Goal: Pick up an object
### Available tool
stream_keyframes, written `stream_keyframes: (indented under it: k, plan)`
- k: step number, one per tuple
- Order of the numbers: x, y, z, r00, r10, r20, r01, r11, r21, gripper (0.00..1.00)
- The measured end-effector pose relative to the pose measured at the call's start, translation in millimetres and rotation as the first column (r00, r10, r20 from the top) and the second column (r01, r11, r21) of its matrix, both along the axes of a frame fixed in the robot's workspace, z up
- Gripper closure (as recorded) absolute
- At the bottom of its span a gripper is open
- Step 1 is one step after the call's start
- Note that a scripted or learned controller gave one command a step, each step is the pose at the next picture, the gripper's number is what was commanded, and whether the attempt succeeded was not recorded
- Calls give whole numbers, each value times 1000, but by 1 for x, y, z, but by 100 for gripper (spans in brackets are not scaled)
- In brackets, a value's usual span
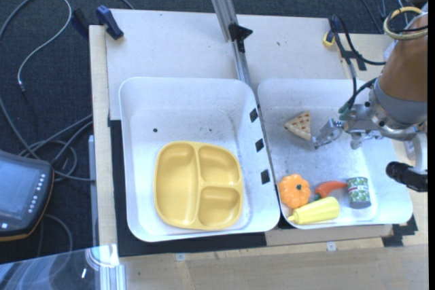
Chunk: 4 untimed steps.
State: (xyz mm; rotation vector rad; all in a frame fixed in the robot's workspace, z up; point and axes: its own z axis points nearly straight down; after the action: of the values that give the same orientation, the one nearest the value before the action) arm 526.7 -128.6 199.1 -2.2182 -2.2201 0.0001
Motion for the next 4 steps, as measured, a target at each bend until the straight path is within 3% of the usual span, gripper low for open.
stream_keyframes:
  k: [1,3,4]
  plan:
    - [0,0,0,1000,0,0,0,1000,0,0]
    - [5,-4,-89,1000,-1,-5,1,1000,1,0]
    - [4,-3,-108,1000,-1,-3,1,1000,0,0]
